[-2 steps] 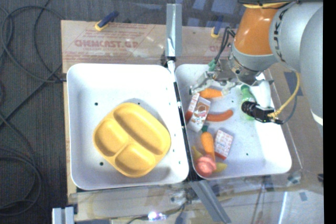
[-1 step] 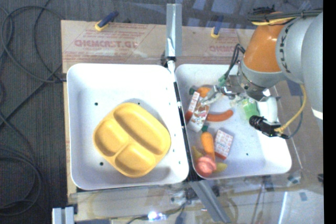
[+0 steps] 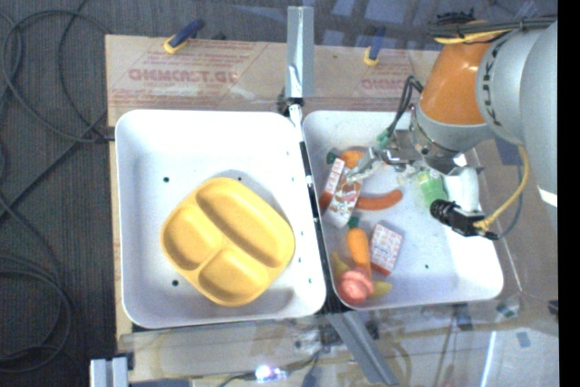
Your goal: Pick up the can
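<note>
Grey robot arm [image 3: 535, 95] with its orange band sits highest in the view, over the far right corner of the right shallow white bin [image 3: 480, 281]. Its gripper [image 3: 391, 151] hangs low over that bin's far half; whether it is open or closed cannot be told, and nothing is seen held in it.

A red-and-white labelled can [image 3: 343, 188] lies on its side inside the right bin, against its left wall and just left of the gripper. Just right of the can lies a thin orange sausage-shaped piece [image 3: 381, 198]. Toward the bin's near edge are an orange carrot-like piece [image 3: 360, 245], a small red-and-white flat packet [image 3: 387, 246] and a pink round piece [image 3: 355, 285]. A green item [image 3: 429, 187] rests by the bin's right side, partly under the arm.

Left of the right bin, touching it, is the left shallow white bin [image 3: 145, 149], holding a yellow plastic compartment plate [image 3: 227, 240].

Both bins rest on a pale brown tabletop [image 3: 195, 72] with faded red lettering, held by two blue-and-yellow clamps [image 3: 184, 33] at its far edge. An upright metal bar [image 3: 294, 59] rises behind the right bin's far left corner. Around the tabletop spreads dark grey carpet [image 3: 54, 267] crossed by loose black cables [image 3: 27, 41].
</note>
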Tool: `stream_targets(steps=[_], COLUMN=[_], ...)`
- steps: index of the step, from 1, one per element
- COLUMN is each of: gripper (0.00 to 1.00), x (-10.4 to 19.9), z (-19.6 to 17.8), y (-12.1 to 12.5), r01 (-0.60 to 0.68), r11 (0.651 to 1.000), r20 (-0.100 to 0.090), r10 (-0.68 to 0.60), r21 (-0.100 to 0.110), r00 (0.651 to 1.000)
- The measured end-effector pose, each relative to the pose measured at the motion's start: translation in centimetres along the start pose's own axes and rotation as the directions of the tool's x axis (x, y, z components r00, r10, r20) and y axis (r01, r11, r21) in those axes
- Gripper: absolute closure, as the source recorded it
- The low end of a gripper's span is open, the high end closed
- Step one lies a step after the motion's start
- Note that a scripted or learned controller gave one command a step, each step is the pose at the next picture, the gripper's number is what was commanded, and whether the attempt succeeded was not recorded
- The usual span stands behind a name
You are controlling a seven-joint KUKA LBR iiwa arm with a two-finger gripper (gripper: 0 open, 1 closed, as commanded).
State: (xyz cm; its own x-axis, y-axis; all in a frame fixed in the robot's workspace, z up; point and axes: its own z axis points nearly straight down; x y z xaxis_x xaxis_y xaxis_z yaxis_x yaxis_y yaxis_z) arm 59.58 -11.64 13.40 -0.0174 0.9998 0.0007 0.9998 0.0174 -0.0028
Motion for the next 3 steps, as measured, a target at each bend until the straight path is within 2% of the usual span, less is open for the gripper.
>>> stream_targets(steps=[1,2,3], gripper=[0.00,0.00,0.00], x=[-8.0,-9.7,-2.5], z=[-0.4,2.2,3.7], y=[-0.4,-8.3,-7.4], r01=[0.048,0.239,0.203], r11=[0.999,0.970,0.978], r20=[0.002,0.026,0.012], r10=[-0.048,-0.238,-0.203], r21=[-0.001,-0.039,-0.035], r00=[0.999,0.971,0.979])
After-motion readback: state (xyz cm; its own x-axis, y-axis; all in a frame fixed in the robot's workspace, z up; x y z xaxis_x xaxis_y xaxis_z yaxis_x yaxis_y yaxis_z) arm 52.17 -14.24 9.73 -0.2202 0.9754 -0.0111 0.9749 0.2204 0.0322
